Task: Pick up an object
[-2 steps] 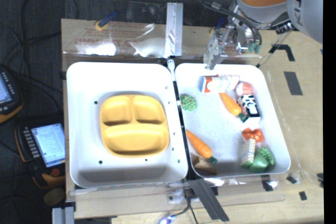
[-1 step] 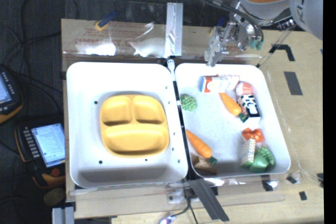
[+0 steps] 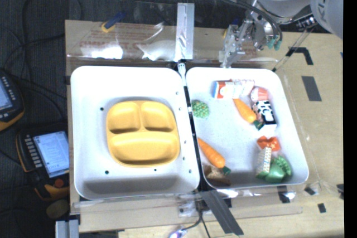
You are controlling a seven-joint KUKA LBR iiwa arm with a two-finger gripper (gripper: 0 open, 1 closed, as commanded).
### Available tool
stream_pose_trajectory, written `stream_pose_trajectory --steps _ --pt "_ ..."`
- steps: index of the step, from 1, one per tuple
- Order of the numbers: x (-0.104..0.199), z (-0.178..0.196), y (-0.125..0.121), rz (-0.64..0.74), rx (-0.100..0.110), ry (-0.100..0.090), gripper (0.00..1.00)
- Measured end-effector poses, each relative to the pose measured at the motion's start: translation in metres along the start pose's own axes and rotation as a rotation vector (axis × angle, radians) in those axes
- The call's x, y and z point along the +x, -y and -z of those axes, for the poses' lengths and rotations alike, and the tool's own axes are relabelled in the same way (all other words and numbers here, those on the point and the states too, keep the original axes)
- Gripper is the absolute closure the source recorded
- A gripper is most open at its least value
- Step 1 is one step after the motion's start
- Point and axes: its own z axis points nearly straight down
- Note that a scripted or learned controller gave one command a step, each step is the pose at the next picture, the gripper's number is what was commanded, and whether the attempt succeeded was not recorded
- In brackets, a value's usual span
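Camera view records the gripper (image 3: 241, 42) raised above the bench, just beyond the far edge of the right bin (image 3: 290, 120); nothing is seen between its fingers, and whether they stand open or shut cannot be told. That position is judged a staging point before any descent. The candidate objects lie loose in the right bin: a carrot (image 3: 212, 153) near its left wall, a green ball (image 3: 201, 109) beside that wall, a red and white carton (image 3: 230, 88) toward the far edge. The left bin (image 3: 89, 120) carries a yellow divided tray (image 3: 143, 132) at its centre, apart from the pick items.
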Motion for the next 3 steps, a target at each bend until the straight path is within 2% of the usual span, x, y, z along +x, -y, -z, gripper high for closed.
stream_pose_trajectory --steps 1,2,3 --pt "-0.001 0.010 0.000 0.000 0.001 0.005 1.00" --pt "0.053 0.015 -0.021 -0.018 -0.002 -0.011 1.00" --pt "0.052 0.025 -0.021 -0.017 -0.002 -0.008 1.00"
